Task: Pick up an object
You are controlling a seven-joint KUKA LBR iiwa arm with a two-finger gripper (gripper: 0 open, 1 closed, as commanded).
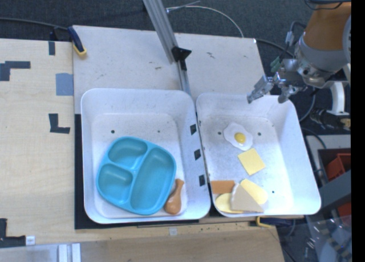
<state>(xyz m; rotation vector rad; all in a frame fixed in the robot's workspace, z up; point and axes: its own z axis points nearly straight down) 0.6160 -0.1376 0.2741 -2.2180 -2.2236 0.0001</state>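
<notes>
The gripper (268,89) hung over the right bin's (285,113) upper rim, its jaw state impossible to tell, while the fried egg (239,136), nearest object, lay below-left of it mid-bin.

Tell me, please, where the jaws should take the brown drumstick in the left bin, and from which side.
Grip the drumstick at its narrow upper shaft, coming straight down from above. It lies flat, nearly upright in the view, thick end below. The blue plate crowds its left and the bin wall is close on its right, so a side approach looks blocked.
</notes>
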